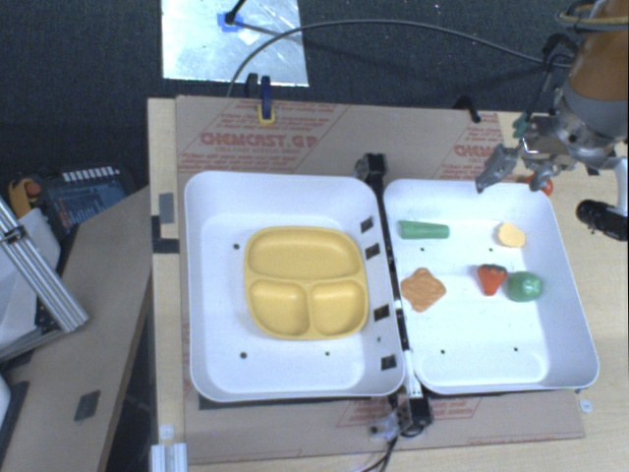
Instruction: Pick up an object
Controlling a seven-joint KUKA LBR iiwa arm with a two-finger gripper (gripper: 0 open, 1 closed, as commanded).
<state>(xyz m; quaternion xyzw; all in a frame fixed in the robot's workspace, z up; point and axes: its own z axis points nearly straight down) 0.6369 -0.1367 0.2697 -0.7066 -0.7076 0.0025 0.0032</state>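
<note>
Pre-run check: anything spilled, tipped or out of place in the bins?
Nothing stands out. The yellow three-compartment plastic tray sits flat in the left white bin; five small toy food pieces lie separately in the right white bin.

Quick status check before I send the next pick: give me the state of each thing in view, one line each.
gripper: fingers spread open, holding nothing, above the right bin's far edge
green stick: lying flat in the right bin
yellow piece: lying flat, apart from the others
orange flat piece: lying flat near the divider
red piece: resting beside the green ball
yellow tray: right way up in the left bin
</note>
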